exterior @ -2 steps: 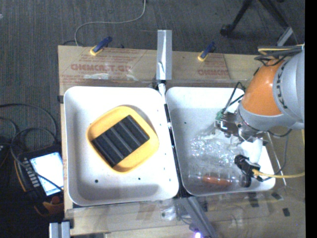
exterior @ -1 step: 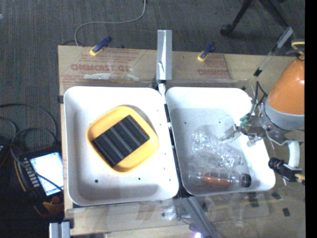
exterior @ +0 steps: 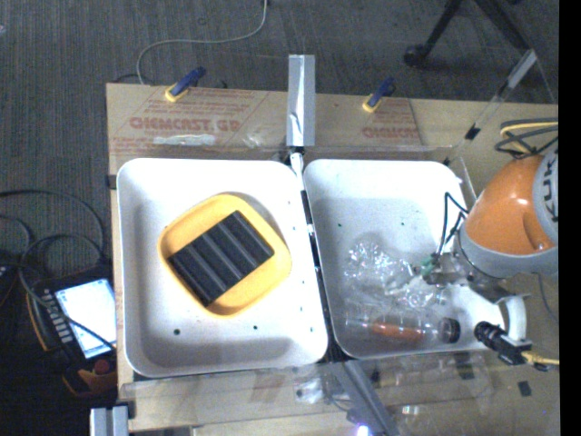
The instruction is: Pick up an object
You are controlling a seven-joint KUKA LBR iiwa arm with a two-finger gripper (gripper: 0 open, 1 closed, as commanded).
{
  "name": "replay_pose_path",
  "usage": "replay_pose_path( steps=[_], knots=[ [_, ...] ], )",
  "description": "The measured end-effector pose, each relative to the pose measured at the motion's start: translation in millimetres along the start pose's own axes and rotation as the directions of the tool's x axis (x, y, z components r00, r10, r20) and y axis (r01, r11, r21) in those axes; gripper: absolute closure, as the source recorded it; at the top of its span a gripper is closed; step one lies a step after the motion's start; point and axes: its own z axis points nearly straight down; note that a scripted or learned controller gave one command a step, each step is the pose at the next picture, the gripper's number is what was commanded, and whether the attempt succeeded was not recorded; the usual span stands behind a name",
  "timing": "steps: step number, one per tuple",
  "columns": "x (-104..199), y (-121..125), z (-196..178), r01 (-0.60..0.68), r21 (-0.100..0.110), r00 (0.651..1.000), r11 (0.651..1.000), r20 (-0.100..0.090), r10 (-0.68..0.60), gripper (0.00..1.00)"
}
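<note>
In the left bin a yellow tray with a black ridged insert lies flat, turned at an angle. The right bin holds a crumpled piece of clear plastic near its middle. A clear tube with an orange core and a dark end lies along the front wall. My gripper reaches in from the right and sits low at the right edge of the clear plastic, touching or almost touching it. The orange band of the arm rises behind it.
A metal divider post stands at the back between the two bins. Two blue-and-yellow clamps hold the cardboard sheet at the bench's far edge. Cables and a small screen lie on the floor at left.
</note>
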Motion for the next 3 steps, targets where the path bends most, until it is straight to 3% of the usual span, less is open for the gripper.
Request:
replay_pose_path(
  steps=[1,2,3],
  knots=[
    [-2,6,-13,-0.001,-0.017,1.0,1.0,0.007,0.001,1.0],
    [-17,-11,-25,0.135,0.013,0.991,0.991,-0.003,-0.135,1.0],
    [48,-4,-116,0.094,0.016,0.996,0.995,-0.004,-0.094,1.0]
  ],
)
